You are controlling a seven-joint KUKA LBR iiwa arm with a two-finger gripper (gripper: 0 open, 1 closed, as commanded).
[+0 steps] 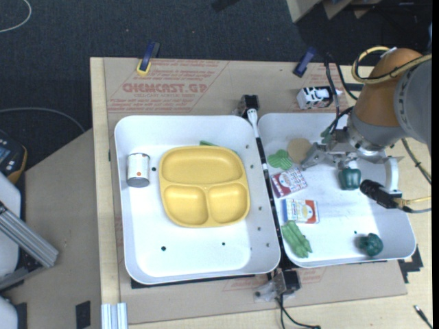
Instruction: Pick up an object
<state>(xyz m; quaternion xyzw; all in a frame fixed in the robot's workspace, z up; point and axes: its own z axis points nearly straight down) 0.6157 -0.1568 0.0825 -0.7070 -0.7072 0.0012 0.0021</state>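
Gripper sits low over the right bin, near that bin's far edge, hanging from the grey arm with its orange band; whether it is spread or pressed together cannot be told from this slanted view, and nothing is clearly seen between its tips. Just below the gripper, toward the near side of the right bin, a dark green cup-like object stands on the bin floor. On the gripper's other side, toward the divider between the bins, lie a tan round piece and a light green lump. Nearer than those in the right bin are a red-and-white packet, a small card with blue and orange print, and a green pod-shaped toy by the near left corner. A dark green round object rests by the right bin's near right corner. Beyond the divider from the right bin, the left bin carries a yellow divided plate and a small silver can lying beside the plate's far-side edge.
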